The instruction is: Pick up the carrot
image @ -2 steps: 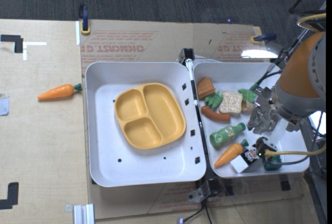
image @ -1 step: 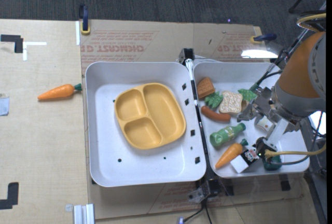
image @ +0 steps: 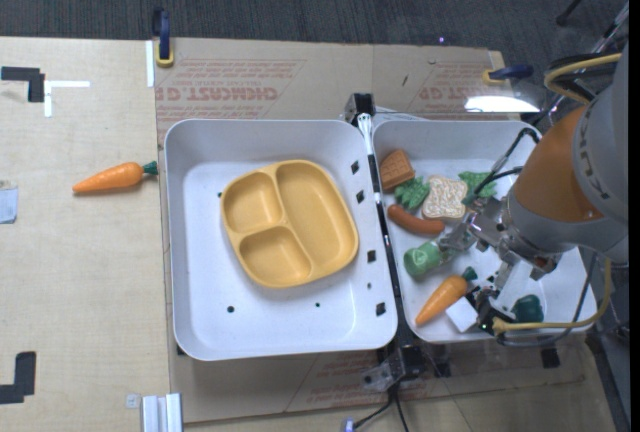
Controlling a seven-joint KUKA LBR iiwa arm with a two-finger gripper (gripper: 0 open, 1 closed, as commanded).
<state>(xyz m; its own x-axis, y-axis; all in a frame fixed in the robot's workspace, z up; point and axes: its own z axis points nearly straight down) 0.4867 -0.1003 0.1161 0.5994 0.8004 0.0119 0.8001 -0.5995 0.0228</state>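
Observation:
An orange carrot lies tilted near the front of the right bin, its thick end up and to the right. My gripper hangs over the middle of that bin, just up and to the right of the carrot. Its fingers stand open, apart from the carrot, with nothing between them. A second orange carrot with a green top lies on the bench outside the bins, to the left of the left bin.
The right bin also holds a red sausage, a brown cracker, a cream biscuit, green leafy pieces, a green vegetable and a dark green item. A yellow divided plate sits in the left bin.

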